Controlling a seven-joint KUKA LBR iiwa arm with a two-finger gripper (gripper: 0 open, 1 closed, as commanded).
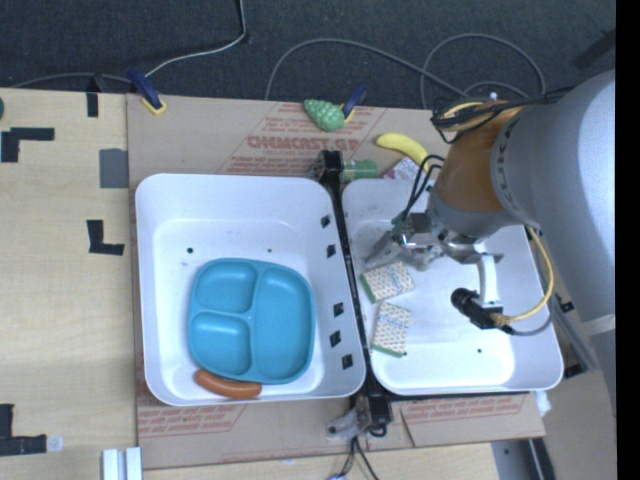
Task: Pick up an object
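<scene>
The left bin (160,268) holds a blue divided plate (250,318) with 3 compartments, lying flat toward the near side. An orange toy sausage (228,385) lies just off the plate's near edge, touching it or close to it.

Beyond the bins, on the cardboard sheet (200,148), sits a green knobbly toy (325,114) and, further right, a yellow banana (401,147) near the far rim of the right bin (520,358).

In the right bin, close to the divider, lie 2 pale checked packets: one (387,282) tilted, the other (391,328) just nearer the front edge, apart from the first.

The gripper (400,243) is down in the right bin, right above the tilted packet; whether it touches it is hard to say. The fingers are a blur of metal, so I cannot tell their state. The grey arm (560,168) with its orange band (470,173) covers the bin's right side.
</scene>
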